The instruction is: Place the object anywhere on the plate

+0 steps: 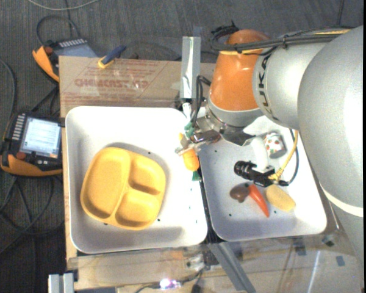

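Yellow plate [125, 188], three compartments, nothing on it, lying in the near half of the left bin [79, 136]: that's the target. Across in the right bin [293, 227], a brown lump [239, 193], a red pepper [260, 201] and a pale yellow piece [281, 198] huddle together, touching or nearly so.

Now a little farther back, over the rims where the two bins meet, the gripper [195, 138] hovers. Directly under it is an orange piece [189, 159] with a green end pointing toward us. That looks like the object for this job, I'd say.

Is the gripper clamped on it, or spread? Can't tell from up here, the contact is too small and crowded to read.

So, to do the carry well: if it does have the piece, lift clear of both rims before travelling left, or that low green end could catch. Then aim for the middle of a compartment, not a ridge. Come low and release gently so it doesn't roll off.

Beyond, a cardboard sheet [122, 84] lies behind the bins.
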`<state>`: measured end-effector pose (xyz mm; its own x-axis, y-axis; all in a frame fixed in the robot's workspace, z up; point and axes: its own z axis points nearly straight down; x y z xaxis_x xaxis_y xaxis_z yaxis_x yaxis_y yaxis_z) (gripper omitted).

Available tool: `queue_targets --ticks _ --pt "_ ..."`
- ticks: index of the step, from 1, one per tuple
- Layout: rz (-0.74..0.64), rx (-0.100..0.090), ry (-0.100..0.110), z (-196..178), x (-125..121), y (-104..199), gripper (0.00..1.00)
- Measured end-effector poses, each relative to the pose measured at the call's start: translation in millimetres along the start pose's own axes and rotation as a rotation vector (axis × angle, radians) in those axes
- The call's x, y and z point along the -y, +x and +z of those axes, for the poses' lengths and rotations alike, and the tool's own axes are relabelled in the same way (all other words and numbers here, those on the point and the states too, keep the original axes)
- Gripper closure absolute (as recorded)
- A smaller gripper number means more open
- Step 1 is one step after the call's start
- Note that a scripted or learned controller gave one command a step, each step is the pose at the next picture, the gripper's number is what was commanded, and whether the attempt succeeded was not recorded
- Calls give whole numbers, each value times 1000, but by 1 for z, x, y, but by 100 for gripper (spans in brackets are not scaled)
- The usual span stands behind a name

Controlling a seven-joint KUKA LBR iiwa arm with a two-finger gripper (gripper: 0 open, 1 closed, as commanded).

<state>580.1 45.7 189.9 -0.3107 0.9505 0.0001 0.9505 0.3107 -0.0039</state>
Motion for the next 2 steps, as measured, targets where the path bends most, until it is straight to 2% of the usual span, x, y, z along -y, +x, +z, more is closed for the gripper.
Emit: queue_targets --ticks 1,2 --pt "-17 0 1 8 -8 57 100" --pt "-17 0 1 7 -8 57 0"
